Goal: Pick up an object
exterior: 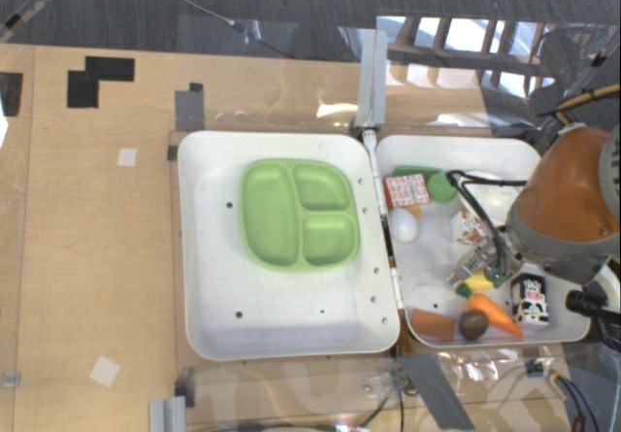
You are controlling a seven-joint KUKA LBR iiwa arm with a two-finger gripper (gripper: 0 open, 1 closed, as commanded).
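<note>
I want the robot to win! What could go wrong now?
The gripper is low in the right bin, and the toys there are crowded. A yellow toy and a carrot lie right beside it, so it might grab two, or knock one away.

Bright, even overhead light — glare on the bench [335,112], soft shadows, mild blur.

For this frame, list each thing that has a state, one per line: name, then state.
green divided plate: upright, lying flat in the left bin, nothing on it.
hand: low in the right bin, over a small yellow item; grip unclear.
carrot: lying on its side near the front wall.
white egg: resting free, beside the divider.
cow-print carton: lying in the front right corner.
</note>
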